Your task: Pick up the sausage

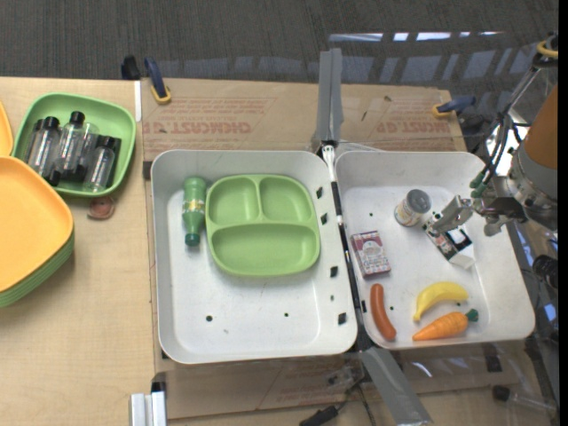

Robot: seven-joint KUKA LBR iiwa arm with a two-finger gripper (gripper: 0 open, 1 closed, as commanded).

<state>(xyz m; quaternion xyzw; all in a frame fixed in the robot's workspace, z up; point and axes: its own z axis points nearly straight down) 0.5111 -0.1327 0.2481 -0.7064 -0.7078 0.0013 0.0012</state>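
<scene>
In the left bin (257, 313), a green bottle (193, 209) is laid along the left wall. A green divided plate (263, 224) is set just beside it, toward the back. Neither is concerned in the task.

The sausage (382, 311) is found in the right bin (497, 282), close to the front left corner and just beside the left wall. Its long axis is laid roughly from back to front, with the front end tilted slightly to the right. A small red box (370, 254) is placed just behind it, near but apparently not touching. To the right of the sausage, a banana (441, 296) and a carrot (442, 325) are set by the front edge, and a strip of bare floor is left between them and the sausage. A can (413, 208) is stood toward the back of the bin. The gripper (448, 224) is seen just to the can's right, about mid-bin, and no object is seen held in it. Whether it is released or clenched cannot be told.

From the gripper, the sausage is thus placed forward and to the left, past the red box. A move toward the front left corner is judged to be called for, with the grip taken across the short width, left to right. Room is judged tight on the wall side and freer on the banana side. The red box is judged the likeliest thing to be brushed on the way.
</scene>
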